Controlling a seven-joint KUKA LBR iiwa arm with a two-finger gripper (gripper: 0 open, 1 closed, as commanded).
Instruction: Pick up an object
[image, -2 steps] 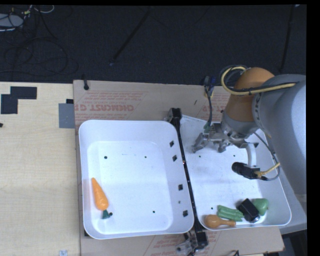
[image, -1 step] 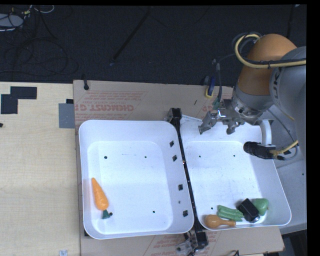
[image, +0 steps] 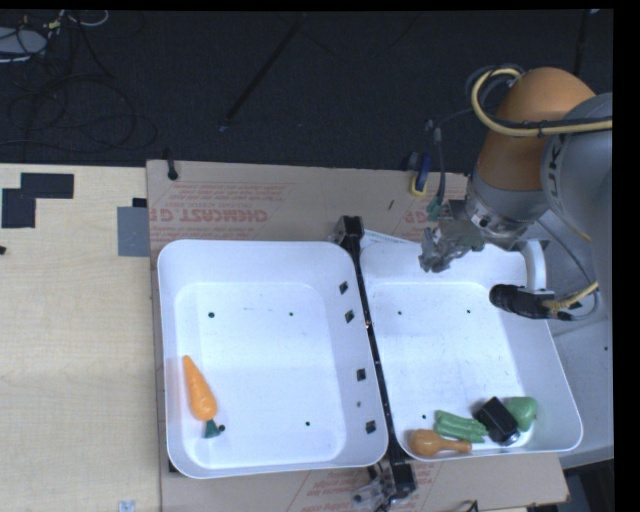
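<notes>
An orange carrot (image: 199, 390) with a small green top lies in the left bin (image: 180, 270), near its front left corner. In the right bin (image: 555, 370), at the front right, sit a green pea pod (image: 459, 426), an orange pear-shaped piece (image: 437, 443), a black block (image: 497, 419) and a green piece (image: 522, 408) close together. My gripper (image: 438, 256) hangs over the back edge of the right bin, far from these objects, with nothing seen between its fingers.
A black divider (image: 362, 340) runs between the two bins. Both bins rest on a cardboard sheet (image: 260, 200) on the bench. The arm's grey body and orange band (image: 530, 110) fill the upper right, with cables beside it.
</notes>
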